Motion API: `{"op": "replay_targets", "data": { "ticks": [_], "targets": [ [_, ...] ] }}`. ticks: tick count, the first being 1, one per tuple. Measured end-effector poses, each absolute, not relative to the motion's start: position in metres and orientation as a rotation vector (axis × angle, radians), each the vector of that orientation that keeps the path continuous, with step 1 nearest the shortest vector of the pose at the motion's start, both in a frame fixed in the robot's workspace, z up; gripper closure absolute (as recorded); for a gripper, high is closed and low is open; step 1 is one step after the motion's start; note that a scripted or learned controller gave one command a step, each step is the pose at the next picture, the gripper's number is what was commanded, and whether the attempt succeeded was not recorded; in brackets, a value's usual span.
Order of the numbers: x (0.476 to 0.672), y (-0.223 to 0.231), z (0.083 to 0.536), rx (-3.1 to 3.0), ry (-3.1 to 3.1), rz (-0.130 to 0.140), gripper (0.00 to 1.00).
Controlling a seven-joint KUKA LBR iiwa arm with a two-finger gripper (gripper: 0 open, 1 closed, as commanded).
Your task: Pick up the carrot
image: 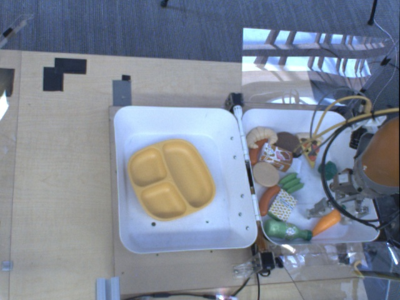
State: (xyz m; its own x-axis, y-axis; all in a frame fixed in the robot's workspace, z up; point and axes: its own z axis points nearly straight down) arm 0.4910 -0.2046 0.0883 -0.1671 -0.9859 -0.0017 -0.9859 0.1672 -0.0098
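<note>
The gripper [330, 200] hovers just above the carrot [326, 223] in the right bin [350, 235]; finger state unclear; next, descend and close.

a yellow divided plate [171, 179] sits in the left white bin [134, 230], well apart from the fingers on their left. in the right white bin [275, 112], a green bottle-shaped toy [286, 230] lies near the fingers' lower left; a green pepper-like toy [290, 182], a checkered packet [282, 205] and a red can [270, 157] crowd further left.
</note>
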Motion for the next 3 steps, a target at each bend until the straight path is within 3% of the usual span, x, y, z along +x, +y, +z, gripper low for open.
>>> {"op": "replay_targets", "data": {
  "ticks": [1, 2, 3],
  "targets": [
    [0.496, -0.204, 0.102, -2.008, 2.393, -0.026, 1.0],
    [0.499, -0.203, 0.114, -1.993, 2.393, -0.033, 1.0],
    [0.553, -0.186, 0.219, -2.095, 2.322, -0.02, 1.0]
  ]
}}
